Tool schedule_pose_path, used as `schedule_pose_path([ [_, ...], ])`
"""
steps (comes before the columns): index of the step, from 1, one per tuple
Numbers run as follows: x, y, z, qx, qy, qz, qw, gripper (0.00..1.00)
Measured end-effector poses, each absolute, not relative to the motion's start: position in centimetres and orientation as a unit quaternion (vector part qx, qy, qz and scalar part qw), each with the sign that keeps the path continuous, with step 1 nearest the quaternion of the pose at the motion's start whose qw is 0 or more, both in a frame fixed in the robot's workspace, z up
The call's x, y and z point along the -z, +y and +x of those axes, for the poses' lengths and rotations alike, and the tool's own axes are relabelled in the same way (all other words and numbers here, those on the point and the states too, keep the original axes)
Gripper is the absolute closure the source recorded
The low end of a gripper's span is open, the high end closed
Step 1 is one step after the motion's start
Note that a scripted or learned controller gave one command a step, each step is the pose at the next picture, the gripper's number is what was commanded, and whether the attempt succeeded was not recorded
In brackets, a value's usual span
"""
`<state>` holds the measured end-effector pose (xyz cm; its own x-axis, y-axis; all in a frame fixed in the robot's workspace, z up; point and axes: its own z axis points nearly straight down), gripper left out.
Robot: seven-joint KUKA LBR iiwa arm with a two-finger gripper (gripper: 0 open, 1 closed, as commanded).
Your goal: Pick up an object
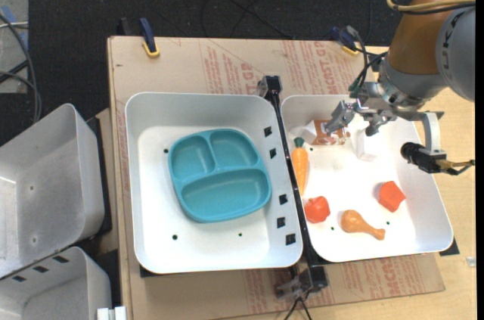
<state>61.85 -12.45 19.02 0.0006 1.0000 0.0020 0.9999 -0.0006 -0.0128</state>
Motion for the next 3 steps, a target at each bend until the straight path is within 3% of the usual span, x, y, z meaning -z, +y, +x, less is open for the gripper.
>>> schedule_pose_path([
  [1,-19.7,-12.5,62.2,0.0,-0.708,-0.707,0.0,0.0],
  [3,-9.0,-11.8,62.2,-0.0012,-0.707,-0.707,0.001,0.0],
])
